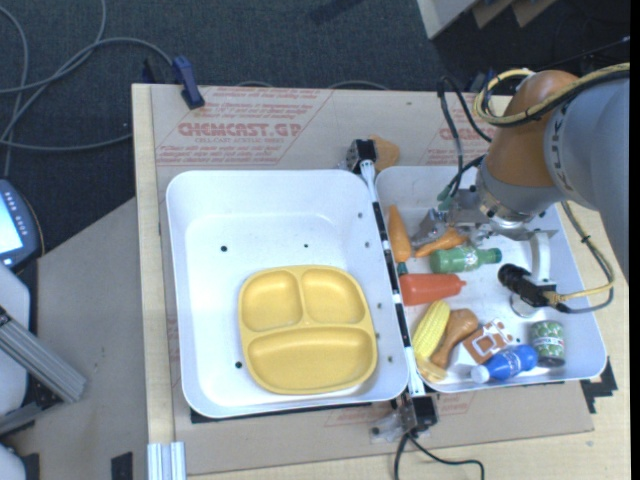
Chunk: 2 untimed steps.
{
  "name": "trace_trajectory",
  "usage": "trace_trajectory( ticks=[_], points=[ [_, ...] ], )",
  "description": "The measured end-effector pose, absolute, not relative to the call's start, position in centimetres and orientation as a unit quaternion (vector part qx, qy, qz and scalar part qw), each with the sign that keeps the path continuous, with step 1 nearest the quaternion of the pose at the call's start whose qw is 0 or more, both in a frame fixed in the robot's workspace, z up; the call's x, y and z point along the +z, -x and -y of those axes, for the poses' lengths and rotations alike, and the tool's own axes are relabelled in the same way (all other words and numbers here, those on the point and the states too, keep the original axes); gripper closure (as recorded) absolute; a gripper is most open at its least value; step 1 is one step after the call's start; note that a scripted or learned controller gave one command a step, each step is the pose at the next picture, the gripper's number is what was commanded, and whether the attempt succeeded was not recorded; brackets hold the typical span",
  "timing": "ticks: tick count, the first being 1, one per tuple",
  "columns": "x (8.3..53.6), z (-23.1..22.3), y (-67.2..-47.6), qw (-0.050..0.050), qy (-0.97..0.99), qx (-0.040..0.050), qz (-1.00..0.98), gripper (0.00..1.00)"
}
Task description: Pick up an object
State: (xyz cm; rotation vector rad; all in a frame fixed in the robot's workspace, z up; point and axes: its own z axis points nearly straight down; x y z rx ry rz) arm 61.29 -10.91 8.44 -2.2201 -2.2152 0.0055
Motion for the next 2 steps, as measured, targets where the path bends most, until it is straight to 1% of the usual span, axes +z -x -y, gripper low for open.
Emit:
trace_trajectory(
  ticks=[1,2],
  points=[
    [9.5,10.8,-61.6,0.000,0.707,-0.0003,0.707,1.00],
    [19.1,0.9,-60.3,-0.002,0.703,-0.0048,0.711,1.00]
  ],
)
